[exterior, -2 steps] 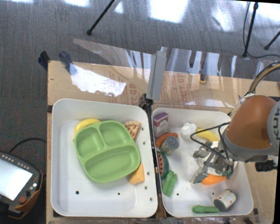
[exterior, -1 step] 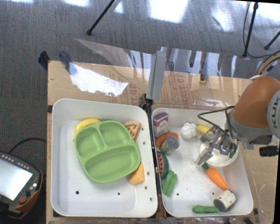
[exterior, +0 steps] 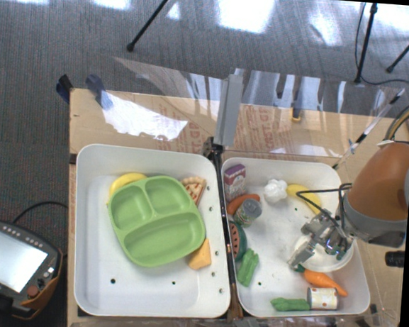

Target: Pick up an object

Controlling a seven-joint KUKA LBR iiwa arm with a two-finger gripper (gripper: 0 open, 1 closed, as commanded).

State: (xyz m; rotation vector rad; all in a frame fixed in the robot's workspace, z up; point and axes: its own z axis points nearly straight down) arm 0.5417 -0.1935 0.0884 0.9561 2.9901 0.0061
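Orange carrot [exterior: 324, 280] is seen at five o'clock just beside the tool [exterior: 311, 248], a white bowl [exterior: 335, 259] beneath it; whether the tool is apart or together cannot be told. A can [exterior: 248, 211] lies at nine o'clock.

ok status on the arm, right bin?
Gripper low in right bin, over white bowl. Nothing seen held. Carrot just below it, can beyond.
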